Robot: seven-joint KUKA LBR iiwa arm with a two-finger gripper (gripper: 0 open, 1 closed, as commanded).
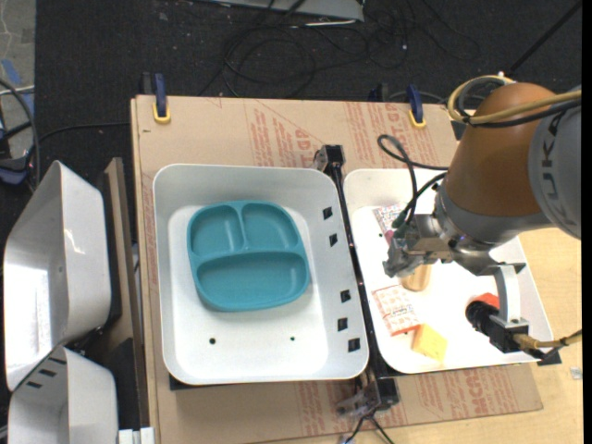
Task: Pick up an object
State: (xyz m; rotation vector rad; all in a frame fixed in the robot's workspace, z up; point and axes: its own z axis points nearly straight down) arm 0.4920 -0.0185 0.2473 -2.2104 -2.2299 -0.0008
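My gripper point(407, 255) hangs low over the middle of the right bin point(462, 359), reaching in under the grey and orange arm. A small tan object point(418, 277) lies right beside its tip, touching or nearly so. A red and white packet point(395, 309) lies flat just in front of it, and a yellow block point(429, 342) sits near the bin's front edge. Another printed packet point(386, 218) lies behind the gripper. An orange piece point(483, 302) rests to the right. The arm hides the fingertips.
The left bin point(185, 340) holds a teal divided plate point(247, 253) in its middle. A black divider with clips runs between the two bins. White tubs point(55, 266) stand off the bench at the far left. Cables lie on the dark floor behind.
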